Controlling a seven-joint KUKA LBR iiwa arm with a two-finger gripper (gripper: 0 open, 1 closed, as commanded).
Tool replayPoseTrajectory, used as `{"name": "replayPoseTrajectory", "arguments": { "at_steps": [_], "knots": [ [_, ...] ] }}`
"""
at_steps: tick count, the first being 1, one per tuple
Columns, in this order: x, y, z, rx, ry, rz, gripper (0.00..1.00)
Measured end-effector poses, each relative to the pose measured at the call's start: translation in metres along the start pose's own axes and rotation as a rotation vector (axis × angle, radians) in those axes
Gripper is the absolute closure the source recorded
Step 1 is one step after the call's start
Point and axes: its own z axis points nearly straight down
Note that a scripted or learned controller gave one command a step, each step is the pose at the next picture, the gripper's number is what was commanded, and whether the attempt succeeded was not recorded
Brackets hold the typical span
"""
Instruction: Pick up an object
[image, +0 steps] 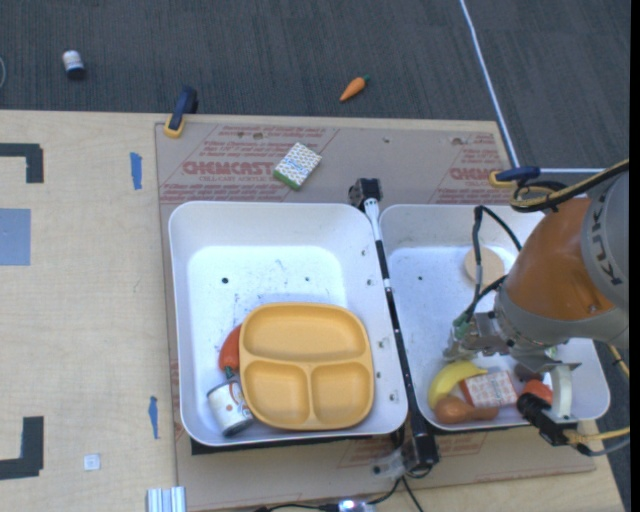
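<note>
In the right bin (430, 270) a yellow banana (452, 379), a small orange-and-white box (490, 388) and a reddish sausage-like piece (458, 408) lie bunched at the front. A round tan disc (484, 266) rests near the bin's back. My gripper (487, 343) hangs low over the bin, just above and behind the banana and box. The orange wrist band covers most of it, so its state is hidden. Nothing shows as lifted.
The left bin (200, 260) holds a yellow three-part plate (305, 362), a red item (230, 350) and a small white can (229, 405). A green-and-white box (297, 165) lies on the cardboard behind the bins. A black clamp (366, 190) sits at the bins' divider.
</note>
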Motion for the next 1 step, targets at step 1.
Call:
{"name": "replayPoseTrajectory", "arguments": {
  "at_steps": [1],
  "knots": [
    [-0.0260, 0.0748, 0.0109, 0.005, 0.000, -0.002, 1.00]
  ]
}}
